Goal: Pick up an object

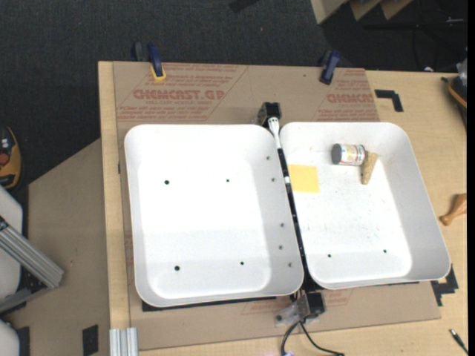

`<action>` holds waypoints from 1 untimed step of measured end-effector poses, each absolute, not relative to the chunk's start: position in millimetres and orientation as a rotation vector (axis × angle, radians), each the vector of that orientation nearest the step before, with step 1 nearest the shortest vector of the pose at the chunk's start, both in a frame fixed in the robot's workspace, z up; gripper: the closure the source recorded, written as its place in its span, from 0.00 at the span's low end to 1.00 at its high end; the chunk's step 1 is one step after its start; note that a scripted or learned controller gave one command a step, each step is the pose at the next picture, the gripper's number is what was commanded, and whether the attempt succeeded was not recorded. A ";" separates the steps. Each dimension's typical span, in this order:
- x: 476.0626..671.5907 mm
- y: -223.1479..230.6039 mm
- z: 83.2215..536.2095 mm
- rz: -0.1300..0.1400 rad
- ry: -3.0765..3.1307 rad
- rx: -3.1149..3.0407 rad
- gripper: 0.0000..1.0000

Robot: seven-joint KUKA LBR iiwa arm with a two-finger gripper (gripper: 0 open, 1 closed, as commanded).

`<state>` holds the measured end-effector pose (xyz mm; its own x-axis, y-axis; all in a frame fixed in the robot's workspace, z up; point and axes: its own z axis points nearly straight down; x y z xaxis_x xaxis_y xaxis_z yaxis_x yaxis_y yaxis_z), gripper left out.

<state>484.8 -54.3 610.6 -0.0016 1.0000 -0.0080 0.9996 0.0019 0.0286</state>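
Small jar (348, 154): grey cap, pale body, lying on its side, long axis left-right, cap pointing left, in my right bin (415, 221).
My pincer: state I cannot tell.

I am working in a lab or workshop: clamps (156, 64) are pinning a cardboard sheet (245, 87) to the bench, two white bins (141, 199) are sitting on it, cables (300, 332) are trailing off.
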 end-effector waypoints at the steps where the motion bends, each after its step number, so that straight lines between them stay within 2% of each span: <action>1: 484.8 -54.3 610.1 0.021 2.206 2.202 0.00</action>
